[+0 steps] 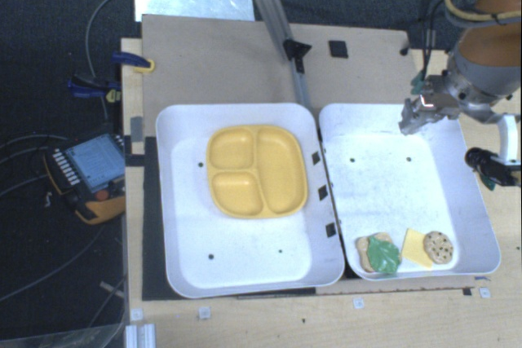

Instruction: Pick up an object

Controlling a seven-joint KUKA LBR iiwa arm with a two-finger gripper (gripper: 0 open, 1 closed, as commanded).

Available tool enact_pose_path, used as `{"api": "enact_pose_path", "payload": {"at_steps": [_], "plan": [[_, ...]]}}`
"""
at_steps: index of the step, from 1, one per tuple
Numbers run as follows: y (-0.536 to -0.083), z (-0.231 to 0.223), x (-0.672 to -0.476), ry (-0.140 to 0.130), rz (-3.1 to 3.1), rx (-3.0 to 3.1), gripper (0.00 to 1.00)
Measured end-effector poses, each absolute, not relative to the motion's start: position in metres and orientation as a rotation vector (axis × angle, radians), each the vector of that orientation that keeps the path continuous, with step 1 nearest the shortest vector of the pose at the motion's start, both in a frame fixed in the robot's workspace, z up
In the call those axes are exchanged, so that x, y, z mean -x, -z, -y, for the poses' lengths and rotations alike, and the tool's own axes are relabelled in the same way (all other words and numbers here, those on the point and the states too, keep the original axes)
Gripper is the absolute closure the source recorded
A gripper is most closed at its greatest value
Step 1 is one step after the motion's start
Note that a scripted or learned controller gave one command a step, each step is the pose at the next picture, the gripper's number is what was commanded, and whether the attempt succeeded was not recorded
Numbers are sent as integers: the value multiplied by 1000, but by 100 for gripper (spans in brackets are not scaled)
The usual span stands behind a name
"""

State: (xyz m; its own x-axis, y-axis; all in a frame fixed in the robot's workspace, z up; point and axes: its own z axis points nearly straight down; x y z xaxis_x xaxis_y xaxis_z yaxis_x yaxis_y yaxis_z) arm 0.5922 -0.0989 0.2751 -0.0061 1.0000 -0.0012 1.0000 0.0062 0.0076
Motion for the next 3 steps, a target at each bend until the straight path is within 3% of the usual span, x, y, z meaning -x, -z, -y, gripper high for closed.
{"api": "enact_pose_path", "payload": {"at_steps": [3], "plan": [[-252,-38,-541,-1,-2233,-2212,100]]}}
